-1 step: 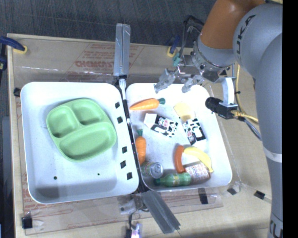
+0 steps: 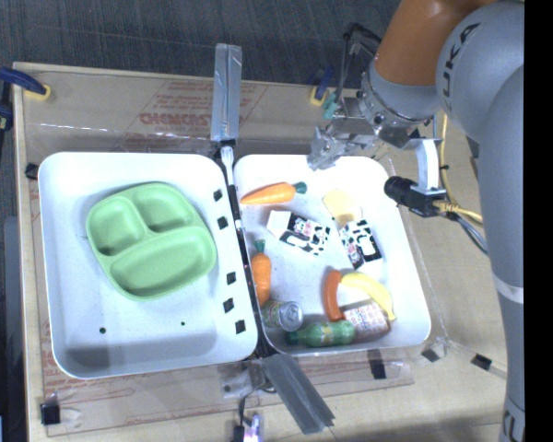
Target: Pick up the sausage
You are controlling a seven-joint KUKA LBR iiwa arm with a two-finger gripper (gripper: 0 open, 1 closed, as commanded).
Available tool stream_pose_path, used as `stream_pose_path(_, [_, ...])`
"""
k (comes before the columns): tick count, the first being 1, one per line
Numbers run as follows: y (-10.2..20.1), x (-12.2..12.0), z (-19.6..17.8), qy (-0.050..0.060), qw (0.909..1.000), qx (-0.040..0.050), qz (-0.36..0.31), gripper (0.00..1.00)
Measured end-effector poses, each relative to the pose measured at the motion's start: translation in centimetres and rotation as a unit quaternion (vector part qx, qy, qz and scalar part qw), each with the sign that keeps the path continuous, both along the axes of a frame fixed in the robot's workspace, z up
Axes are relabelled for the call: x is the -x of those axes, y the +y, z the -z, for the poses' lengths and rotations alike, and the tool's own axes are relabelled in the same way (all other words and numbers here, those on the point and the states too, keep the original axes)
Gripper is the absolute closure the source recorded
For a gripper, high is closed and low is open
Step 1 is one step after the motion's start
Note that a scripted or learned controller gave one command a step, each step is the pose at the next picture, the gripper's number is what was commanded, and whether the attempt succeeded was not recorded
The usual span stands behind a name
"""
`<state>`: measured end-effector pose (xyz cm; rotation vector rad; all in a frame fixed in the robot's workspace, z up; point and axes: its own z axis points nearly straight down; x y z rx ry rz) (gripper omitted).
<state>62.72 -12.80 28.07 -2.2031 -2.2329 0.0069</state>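
Hand (image 2: 336, 145) hovers over the right bin's (image 2: 411, 247) far rim, arm bent in from the right; grip state can't be told. Sausage (image 2: 332, 295) lies near the bin's near-right corner, long axis roughly near-to-far, crowded by banana (image 2: 369, 289), bottle (image 2: 324, 333) and can (image 2: 283, 316).

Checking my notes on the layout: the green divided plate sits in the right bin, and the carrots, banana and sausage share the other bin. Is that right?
Not quite. The camera view shows the green divided plate in the left bin, not the right one. The rest holds: the carrots, banana and sausage share the other bin, the right bin.
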Motion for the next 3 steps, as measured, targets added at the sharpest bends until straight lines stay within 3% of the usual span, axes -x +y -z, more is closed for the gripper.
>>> stream_pose_path(1, [0.0,0.0,0.0,0.0,1.0,0.0001,0.0,0.0])
stream_pose_path(2, [-0.7,-2.5,-4.2,-0.002,0.9934,0.0009,0.114,0.0])
stream_pose_path(3, [-1.2,4.2,11.5,0.0,0.9956,0.0005,0.094,0.0])
